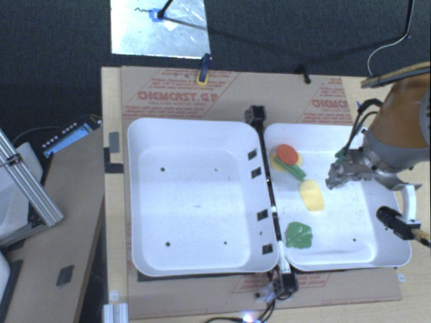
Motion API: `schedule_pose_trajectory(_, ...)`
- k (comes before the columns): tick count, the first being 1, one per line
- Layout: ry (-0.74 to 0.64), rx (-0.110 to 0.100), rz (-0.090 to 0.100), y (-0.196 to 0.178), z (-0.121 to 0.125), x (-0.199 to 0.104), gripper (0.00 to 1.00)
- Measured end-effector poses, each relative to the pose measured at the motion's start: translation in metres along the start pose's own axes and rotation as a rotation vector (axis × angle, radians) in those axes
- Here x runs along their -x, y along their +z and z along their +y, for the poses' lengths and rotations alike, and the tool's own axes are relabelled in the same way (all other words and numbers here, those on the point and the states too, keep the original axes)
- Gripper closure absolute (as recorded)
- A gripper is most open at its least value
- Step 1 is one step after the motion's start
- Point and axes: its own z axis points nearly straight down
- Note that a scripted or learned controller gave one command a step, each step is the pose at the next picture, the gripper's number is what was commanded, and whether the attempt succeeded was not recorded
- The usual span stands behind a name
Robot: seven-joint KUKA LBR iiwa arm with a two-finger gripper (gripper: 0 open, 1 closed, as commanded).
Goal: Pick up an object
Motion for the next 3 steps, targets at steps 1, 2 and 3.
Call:
schedule_pose_trajectory(1,0.001,-0.011,0.003,0.101,-0.048,0.001,1.0)
schedule_pose_trajectory(2,-0.014,0.013,0.0,-0.011,0.062,-0.048,1.0)
schedule_pose_trajectory(3,-0.006,0.007,0.0,-0.117,0.054,-0.043,1.0)
